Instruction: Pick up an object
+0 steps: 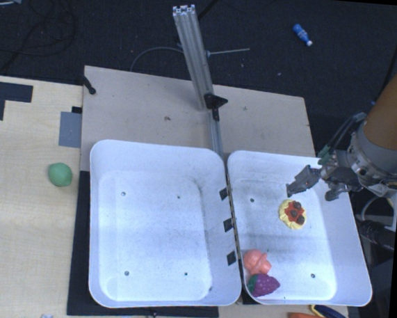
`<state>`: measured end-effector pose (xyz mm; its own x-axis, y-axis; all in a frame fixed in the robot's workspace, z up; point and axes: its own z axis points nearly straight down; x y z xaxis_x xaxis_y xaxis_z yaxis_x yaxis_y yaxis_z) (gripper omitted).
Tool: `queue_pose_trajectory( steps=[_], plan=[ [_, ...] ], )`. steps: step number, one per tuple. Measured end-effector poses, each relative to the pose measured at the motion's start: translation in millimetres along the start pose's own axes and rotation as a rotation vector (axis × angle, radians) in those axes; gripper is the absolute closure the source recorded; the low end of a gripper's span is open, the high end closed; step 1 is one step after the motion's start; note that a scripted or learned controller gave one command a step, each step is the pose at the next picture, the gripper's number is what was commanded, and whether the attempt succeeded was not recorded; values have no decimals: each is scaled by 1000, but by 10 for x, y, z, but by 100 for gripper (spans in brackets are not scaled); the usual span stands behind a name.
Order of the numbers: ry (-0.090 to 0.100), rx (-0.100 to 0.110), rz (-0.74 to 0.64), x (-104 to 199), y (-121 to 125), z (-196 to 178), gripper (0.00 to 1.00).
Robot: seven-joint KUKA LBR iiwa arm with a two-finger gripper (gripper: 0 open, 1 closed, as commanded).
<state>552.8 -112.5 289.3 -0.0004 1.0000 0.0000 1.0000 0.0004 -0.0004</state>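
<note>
- The gripper [316, 184] hangs over the right bin [326, 282], jaws spread wide with nothing between them, so it looks staged for a grab, not carrying anything.
- Closest target is the yellow-and-red toy [293, 213], lying flat just below the fingertips, apart from them.
- A pink toy [256, 260] touching some purple grapes [264, 285] crowd the bin's near corner, which I'd guess is a harder pick.
- The left bin [112, 181] holds nothing to go for.

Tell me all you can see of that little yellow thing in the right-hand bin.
The yellow object is a small, roundish, flat-looking piece with dark red blotches on top, perhaps toy food. It lies on the floor of the right bin, toward its far side, apart from the other toys. The gripper is just above it, not touching.
</note>
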Motion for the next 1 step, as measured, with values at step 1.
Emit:
queue_pose_trajectory(
  steps=[1],
  plan=[
    [0,4,0,23,-75,453,0]
  ],
)
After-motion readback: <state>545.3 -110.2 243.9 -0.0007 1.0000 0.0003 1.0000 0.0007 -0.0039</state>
